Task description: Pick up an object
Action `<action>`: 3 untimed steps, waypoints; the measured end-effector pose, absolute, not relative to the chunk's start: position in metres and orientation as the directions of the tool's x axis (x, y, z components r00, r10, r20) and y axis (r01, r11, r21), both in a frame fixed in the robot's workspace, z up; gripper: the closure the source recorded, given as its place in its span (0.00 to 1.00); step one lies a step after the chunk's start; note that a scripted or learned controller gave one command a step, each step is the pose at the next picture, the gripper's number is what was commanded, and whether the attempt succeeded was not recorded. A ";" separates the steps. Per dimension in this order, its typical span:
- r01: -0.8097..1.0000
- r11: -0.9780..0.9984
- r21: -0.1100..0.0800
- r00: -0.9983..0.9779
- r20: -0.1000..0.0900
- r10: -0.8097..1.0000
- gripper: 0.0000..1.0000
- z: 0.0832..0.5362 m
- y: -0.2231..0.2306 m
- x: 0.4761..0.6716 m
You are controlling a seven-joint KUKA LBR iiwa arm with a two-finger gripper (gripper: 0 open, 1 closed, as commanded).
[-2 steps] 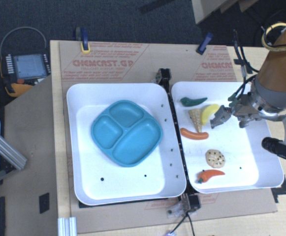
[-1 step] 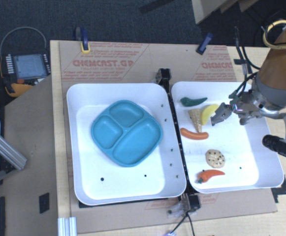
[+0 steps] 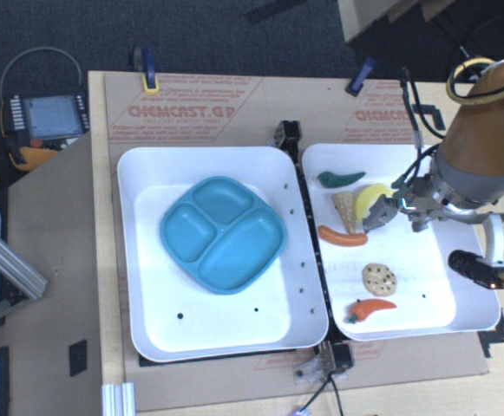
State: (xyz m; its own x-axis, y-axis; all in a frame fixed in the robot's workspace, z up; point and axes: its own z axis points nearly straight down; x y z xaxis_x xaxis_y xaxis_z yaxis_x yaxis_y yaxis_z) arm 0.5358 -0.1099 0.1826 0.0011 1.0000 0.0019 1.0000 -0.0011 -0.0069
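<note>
The right bin [image 3: 435,306] holds several toy foods. A green pepper [image 3: 342,178] lies at its far left, with a yellow lemon-like piece [image 3: 367,198] and a tan cracker [image 3: 346,208] just below it. An orange-red sausage [image 3: 342,237] lies under those. Nearer the front are a round cookie [image 3: 378,277] and a red-orange chili [image 3: 372,308]. My gripper [image 3: 379,217] hangs low over the bin, right beside the yellow piece and the cracker and just above the sausage's right end. Nothing visibly sits in its grasp.
The left bin [image 3: 152,323] carries a blue divided plate [image 3: 224,232] in its middle. The grey arm with its orange band [image 3: 486,128] covers the right bin's far right corner. A black fitting [image 3: 475,269] juts over that bin's right rim.
</note>
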 end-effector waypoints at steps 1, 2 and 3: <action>1.000 -0.001 -0.007 0.001 0.002 1.000 0.00 0.126 -0.112 0.544; 1.000 0.001 0.000 -0.001 0.003 1.000 0.00 0.085 -0.111 0.546; 1.000 -0.001 0.000 0.001 0.001 1.000 1.00 0.095 -0.111 0.545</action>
